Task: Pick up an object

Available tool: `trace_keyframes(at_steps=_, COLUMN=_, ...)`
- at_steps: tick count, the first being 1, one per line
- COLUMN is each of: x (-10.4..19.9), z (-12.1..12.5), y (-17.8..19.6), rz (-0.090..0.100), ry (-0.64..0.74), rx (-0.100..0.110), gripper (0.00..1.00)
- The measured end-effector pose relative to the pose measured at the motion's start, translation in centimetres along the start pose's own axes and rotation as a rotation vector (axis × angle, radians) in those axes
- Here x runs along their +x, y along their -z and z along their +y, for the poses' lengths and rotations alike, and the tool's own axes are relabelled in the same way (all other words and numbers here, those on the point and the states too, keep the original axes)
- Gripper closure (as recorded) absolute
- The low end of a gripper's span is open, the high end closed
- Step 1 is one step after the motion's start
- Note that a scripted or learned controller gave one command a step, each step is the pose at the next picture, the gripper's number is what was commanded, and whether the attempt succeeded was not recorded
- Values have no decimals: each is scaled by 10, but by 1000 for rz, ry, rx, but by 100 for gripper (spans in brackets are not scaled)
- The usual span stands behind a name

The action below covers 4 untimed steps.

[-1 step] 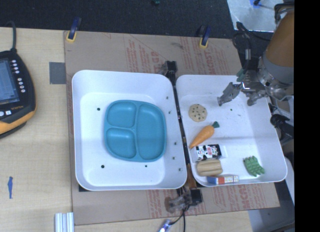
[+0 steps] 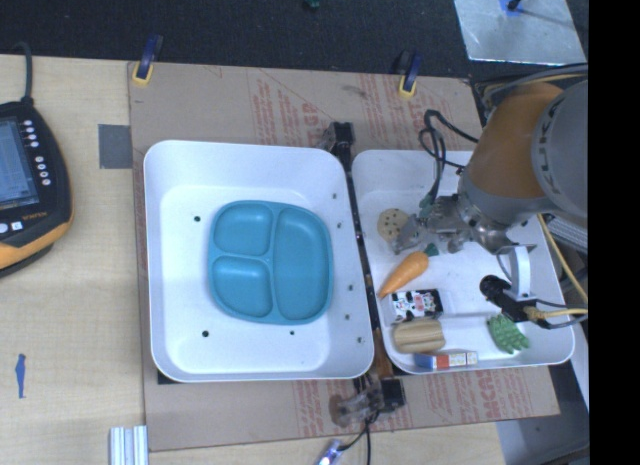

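Note:
My gripper (image 2: 418,237) is low in the right bin (image 2: 556,351), near its upper left part. Just below it lies an orange carrot (image 2: 403,273), slanted, with its thick end close under the gripper. A tan round cookie (image 2: 392,222) sits directly left of the gripper. Further toward the front are a small black-and-white patterned block (image 2: 416,302), a wooden cylinder (image 2: 417,335) and a thin white tube with red and blue ends (image 2: 446,360). A green leafy toy (image 2: 507,334) lies at the front right. Nothing shows as held.
The left bin (image 2: 175,178) holds a blue divided plate (image 2: 270,260). The grey arm with its orange band (image 2: 515,153) covers the right bin's far right part. A tablet-like pendant (image 2: 25,178) rests on the bench at far left.

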<state>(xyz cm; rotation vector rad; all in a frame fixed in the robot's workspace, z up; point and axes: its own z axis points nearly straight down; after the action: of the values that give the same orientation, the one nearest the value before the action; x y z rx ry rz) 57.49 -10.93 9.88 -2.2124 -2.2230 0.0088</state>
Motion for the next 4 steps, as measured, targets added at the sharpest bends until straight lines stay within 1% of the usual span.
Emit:
trace_keyframes(at_steps=1, x=-1, z=1, y=11, rz=-3, ry=2, rx=-1, gripper=100)
trace_keyframes(at_steps=2, x=-1, z=1, y=11, rz=-3, ry=2, rx=-1, gripper=0)
trace_keyframes(at_steps=3, x=11, z=39, y=-7, rz=-1, ry=2, rx=-4, gripper=0)
trace_keyframes(at_steps=4, x=14, z=47, y=-6, rz=-2, ry=3, rx=-6, gripper=0)
